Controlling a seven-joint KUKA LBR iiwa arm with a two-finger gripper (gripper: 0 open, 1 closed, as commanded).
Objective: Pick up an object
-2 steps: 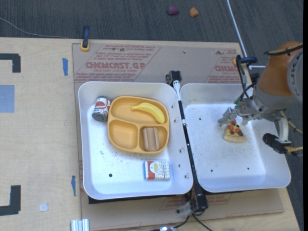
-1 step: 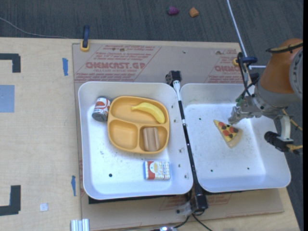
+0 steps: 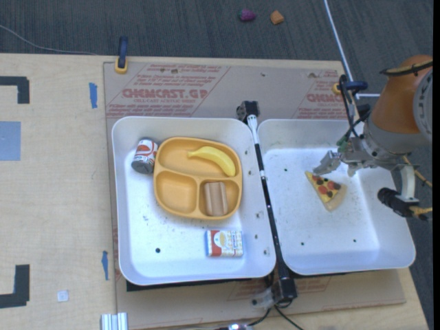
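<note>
A toy pizza slice point(image 3: 326, 189) lies flat in the right bin point(image 3: 357, 253), in its upper middle. My gripper point(image 3: 338, 166) hangs just above and to the right of the slice, close to its upper edge. The fingers point(image 3: 325, 164) stand apart, open, with nothing between them. The grey arm with its orange band point(image 3: 402, 102) comes in over the bin's right rim.
The left bin point(image 3: 137, 253) holds a yellow divided plate point(image 3: 180, 190) with a banana point(image 3: 213, 158) and a brown sausage point(image 3: 216, 199). A small can point(image 3: 144, 155) lies to the plate's left and a little carton point(image 3: 225, 243) below it. Cables run past the right bin's far corner.
</note>
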